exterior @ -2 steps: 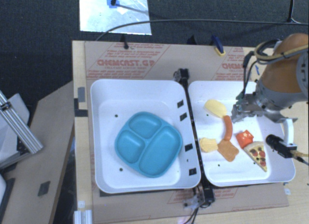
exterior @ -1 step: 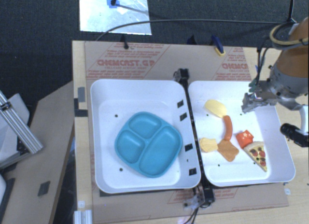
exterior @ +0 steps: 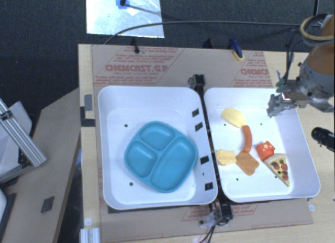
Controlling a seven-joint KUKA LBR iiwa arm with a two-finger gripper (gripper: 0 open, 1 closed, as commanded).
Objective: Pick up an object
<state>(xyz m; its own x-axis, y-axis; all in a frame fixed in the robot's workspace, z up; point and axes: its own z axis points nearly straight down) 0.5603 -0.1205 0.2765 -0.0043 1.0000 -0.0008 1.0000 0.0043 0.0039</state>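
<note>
The right bin holds several toy foods: a pale yellow piece, a sausage, a red cube, a pizza slice, a brown piece and a small yellow piece. My gripper hangs over the bin's far right part, to the right of the pale yellow piece and above the red cube. Nothing shows between its fingertips. Whether they stand apart is too small to tell.
The left bin holds a blue divided plate. A black divider runs between the bins. The grey arm with its orange band enters at the right edge. A cable crosses the back of the bench.
</note>
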